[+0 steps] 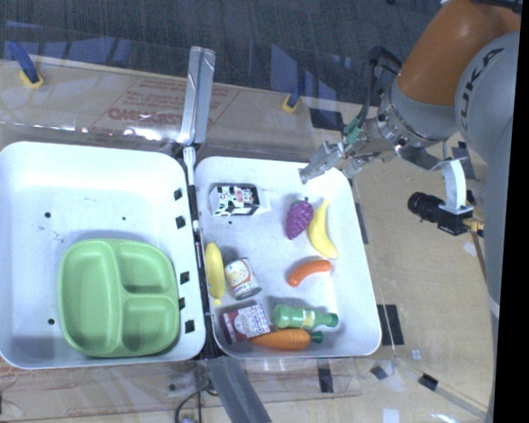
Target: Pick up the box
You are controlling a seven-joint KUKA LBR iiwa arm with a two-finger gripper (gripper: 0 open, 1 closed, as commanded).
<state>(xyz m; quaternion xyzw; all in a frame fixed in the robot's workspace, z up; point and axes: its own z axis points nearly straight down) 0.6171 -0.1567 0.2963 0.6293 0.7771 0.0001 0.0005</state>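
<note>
Nothing's grabbed yet: the small black-and-white printed box [237, 200] is sitting at the right bin's far left, while the gripper [320, 162] is hovering empty over the far-right rim, can't tell its state.

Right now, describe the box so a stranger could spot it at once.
Look in the right bin, the one with the toy food, not the one with the green tray. The box lies near its far-left corner, left of the purple grapes. It is the only flat, black-and-white item, patterned like a cow; the rest are coloured fruit, vegetables, a can and a bottle.
</note>
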